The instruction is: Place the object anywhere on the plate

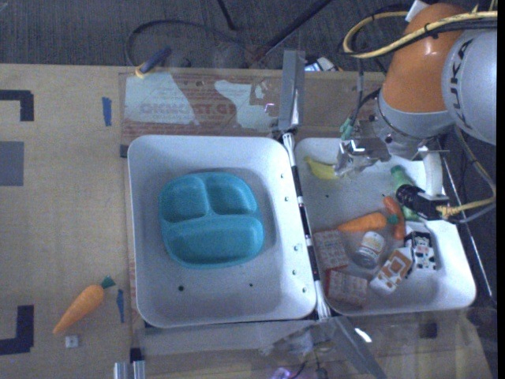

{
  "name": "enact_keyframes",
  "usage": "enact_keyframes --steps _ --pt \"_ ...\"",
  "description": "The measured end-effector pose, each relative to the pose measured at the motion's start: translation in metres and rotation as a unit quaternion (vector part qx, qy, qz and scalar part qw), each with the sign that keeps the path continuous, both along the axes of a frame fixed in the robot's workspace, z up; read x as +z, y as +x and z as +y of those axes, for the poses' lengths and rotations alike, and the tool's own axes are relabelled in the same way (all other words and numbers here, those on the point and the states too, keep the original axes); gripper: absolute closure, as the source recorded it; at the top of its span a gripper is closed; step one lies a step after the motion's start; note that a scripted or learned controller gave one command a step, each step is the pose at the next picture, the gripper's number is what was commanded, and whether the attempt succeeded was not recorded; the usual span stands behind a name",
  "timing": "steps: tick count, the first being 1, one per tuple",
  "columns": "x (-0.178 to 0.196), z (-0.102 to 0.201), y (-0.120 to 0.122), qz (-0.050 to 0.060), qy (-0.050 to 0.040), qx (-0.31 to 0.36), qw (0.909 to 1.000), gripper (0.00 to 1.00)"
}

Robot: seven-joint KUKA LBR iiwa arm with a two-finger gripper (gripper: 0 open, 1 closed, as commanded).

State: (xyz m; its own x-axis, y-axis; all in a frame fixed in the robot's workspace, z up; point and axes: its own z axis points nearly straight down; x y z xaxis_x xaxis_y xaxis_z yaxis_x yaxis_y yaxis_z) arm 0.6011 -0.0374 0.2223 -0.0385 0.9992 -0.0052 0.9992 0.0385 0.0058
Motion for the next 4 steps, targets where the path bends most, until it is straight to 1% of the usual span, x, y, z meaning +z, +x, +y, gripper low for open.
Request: enact_keyframes --steps 1,2,3,4 --pt "0.027 -0.019 -0.012 0.001 0.0013 0.116 0.9933 1.0" --pt "-0.013 0.021 -0.089 0.004 0.0023 0.195 0.9809 1.0" --pt "-0.038 0.108 -0.122 0.004 0.0021 0.274 0.9616 1.0" --pt "0.072 0.171 -0.063 0.001 0.0004 0.428 0.904 1.0"
